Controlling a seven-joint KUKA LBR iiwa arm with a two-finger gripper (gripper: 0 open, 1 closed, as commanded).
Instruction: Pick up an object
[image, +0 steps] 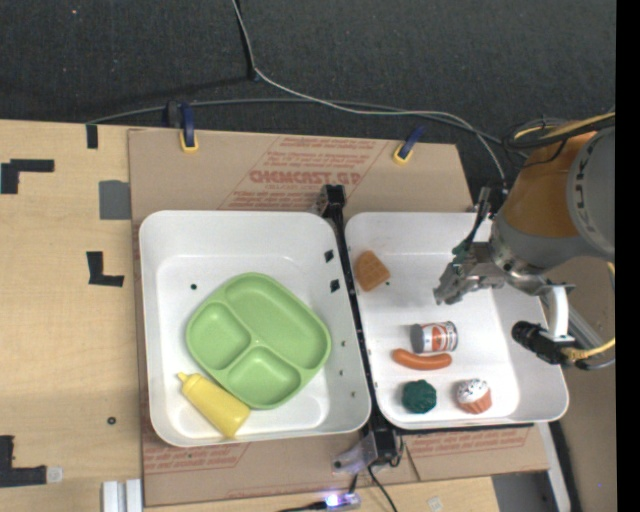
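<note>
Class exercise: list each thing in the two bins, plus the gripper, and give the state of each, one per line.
Plate: flat in left bin, nothing on it.
Mustard bottle: lying on its side, touching the plate's edge.
Bread: lying loose in right bin.
Can: on its side.
Hot dog: lying flat beside the can.
Green item: resting loose.
Cupcake: resting loose.
Gripper: over right bin, holding nothing.

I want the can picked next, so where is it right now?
The can lies on its side in the right bin, just above the hot dog, below and left of the gripper.
</note>
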